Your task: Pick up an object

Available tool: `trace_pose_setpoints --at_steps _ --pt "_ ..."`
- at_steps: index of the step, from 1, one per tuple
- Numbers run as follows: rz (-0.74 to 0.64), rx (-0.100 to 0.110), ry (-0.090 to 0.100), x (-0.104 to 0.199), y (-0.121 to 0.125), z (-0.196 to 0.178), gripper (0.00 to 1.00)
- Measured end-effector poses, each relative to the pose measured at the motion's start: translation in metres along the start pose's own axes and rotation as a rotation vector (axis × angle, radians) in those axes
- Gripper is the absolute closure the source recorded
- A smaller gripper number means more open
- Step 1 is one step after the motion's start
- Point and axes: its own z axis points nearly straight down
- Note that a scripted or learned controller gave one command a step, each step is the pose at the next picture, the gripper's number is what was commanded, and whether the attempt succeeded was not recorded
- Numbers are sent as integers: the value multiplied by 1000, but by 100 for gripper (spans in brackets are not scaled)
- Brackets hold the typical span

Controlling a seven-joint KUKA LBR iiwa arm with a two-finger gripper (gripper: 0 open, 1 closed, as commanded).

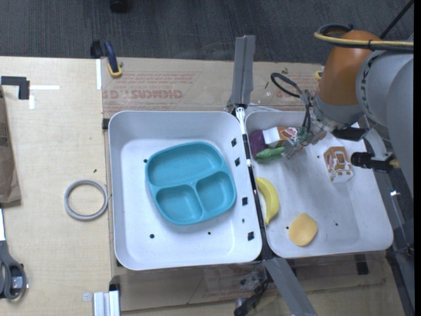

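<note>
The right bin [368,232] holds several objects. At its far left corner lie a green vegetable [270,153], a purple item [262,139] and a small orange-and-white packet [287,134], close together. A yellow banana [268,199] rests along the left wall and a yellow-orange round piece [303,230] sits near the front. A white packet with orange print [337,164] lies at the right. My gripper [299,141] reaches down from the right to the far corner, its tip just right of the green vegetable and by the orange-and-white packet.
The left bin [125,242] holds a blue divided plate [191,182]. On the bench to the left lie a grey tape ring [86,199] and scissors [10,276]. A metal divider post [243,71] rises between the bins at the back.
</note>
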Motion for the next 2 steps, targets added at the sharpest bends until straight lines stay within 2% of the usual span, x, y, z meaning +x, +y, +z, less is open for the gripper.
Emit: trace_pose_setpoints --at_steps 1,2 --pt "0 14 15 3 -3 3 0" --pt "-11 -5 29 -67 -43 6 0"
